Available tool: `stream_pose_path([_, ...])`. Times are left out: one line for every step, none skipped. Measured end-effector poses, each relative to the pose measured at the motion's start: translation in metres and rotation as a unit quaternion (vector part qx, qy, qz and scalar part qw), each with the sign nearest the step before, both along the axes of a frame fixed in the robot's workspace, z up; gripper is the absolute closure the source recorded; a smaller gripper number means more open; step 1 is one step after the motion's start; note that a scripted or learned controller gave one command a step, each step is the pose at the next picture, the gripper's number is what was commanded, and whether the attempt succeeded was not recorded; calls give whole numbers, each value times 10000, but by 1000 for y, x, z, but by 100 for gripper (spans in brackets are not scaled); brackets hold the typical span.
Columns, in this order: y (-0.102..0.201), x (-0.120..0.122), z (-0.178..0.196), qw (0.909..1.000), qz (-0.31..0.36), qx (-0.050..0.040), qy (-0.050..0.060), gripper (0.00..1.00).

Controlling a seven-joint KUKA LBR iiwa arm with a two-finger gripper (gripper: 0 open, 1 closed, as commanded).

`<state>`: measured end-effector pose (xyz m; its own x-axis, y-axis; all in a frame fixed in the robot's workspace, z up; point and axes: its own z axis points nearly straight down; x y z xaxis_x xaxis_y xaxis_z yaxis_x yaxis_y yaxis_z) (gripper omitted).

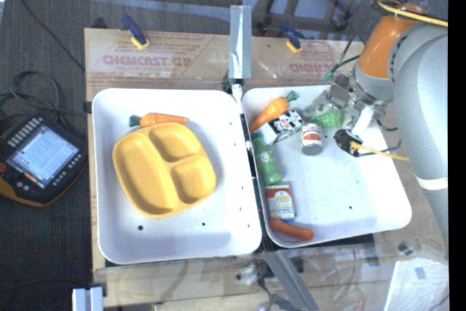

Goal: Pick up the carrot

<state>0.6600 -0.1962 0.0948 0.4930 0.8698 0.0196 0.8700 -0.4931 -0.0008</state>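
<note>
Nearest cam: reddish-brown sausage (pixel 291 231), lying along the front wall of the R bin (pixel 364 200), toward its front-L corner. Just behind it sits a small red-labelled pack (pixel 280 202), flat on the bin floor. Behind that, a green bottle (pixel 266 160) lies on its side close along the bin's L wall, lengthwise front to back.

Two carrots in view. The right-bin carrot (pixel 269 111) is orange and lies at a slant in the back-L part of the R bin. Its green top points toward the back-R and its tip toward the wall btw the bins, just behind the bottle's far end. Just beside it on the R is a black-and-white item (pixel 287 122); can't tell what it is. A small grey-and-red can (pixel 312 138) is near that, more toward the bin's ctr.

The left-bin carrot (pixel 164 119) lies flat in the L bin (pixel 211 229), along the back edge of a yellow divided tray (pixel 164 170), green top to view-left. Touching the rim or just beside it: can't tell.

The gripper (pixel 336 102) is over the back-R part of the R bin, right at a light green thing (pixel 328 116). Released or clenched: can't tell from this angle. Both carrots lie apart from it. The right-bin carrot is near, w/ the black-and-white item in between; the left-bin carrot is well apart. The arm (pixel 422 84) is grey w/ an orange band (pixel 386 47) and comes in from view-right.

On the floor at view-left, well apart from the bench, lies a handheld controller (pixel 40 156) w/ a screen.
</note>
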Motion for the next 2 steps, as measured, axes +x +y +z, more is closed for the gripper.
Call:
stream_pose_path([-4, 8, -1, 9974, -693, 33, 185, 0])
stream_pose_path([-6, -34, 21, 9979, 648, -65, 4, 0])
